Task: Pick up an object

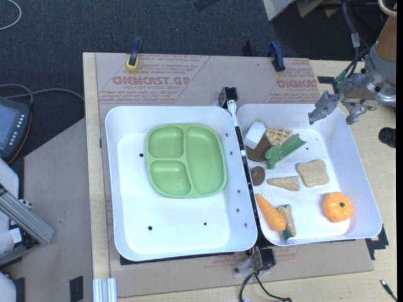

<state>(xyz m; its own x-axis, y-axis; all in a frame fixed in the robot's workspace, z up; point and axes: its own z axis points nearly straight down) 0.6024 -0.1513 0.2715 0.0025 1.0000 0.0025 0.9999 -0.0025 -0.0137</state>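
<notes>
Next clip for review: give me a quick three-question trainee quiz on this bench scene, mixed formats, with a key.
1. True or false: the green divided plate lies in the right bin.
2. Which item lies nearest the right bin's front right corner? A) carrot B) orange pumpkin C) green vegetable
3. Fill in: the gripper hovers over the right bin's ____ edge (far/near).

Key: 1 false, it lies in the left bin; 2 B; 3 far.
</notes>
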